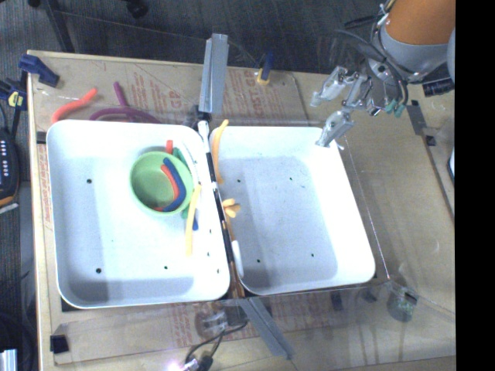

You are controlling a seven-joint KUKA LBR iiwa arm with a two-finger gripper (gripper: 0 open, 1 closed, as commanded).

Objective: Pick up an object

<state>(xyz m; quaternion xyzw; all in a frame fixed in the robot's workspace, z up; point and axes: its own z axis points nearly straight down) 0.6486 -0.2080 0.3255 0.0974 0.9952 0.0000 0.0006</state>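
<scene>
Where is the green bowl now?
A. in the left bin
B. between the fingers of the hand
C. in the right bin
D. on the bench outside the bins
A: the green bowl sits in the left bin, far from the hand.

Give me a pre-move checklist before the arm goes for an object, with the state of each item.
1. Gripper carries nothing: ok, no object between its fingers.
2. Gripper over a bin: not ok, it sits at the right bin's far right corner.
3. Targets in view: ok, a green bowl with coloured sticks lies in the left bin.
4. Bowl upright: ok.
5. Yellow stick free to grasp: cannot tell, it leans against the bowl.
</scene>
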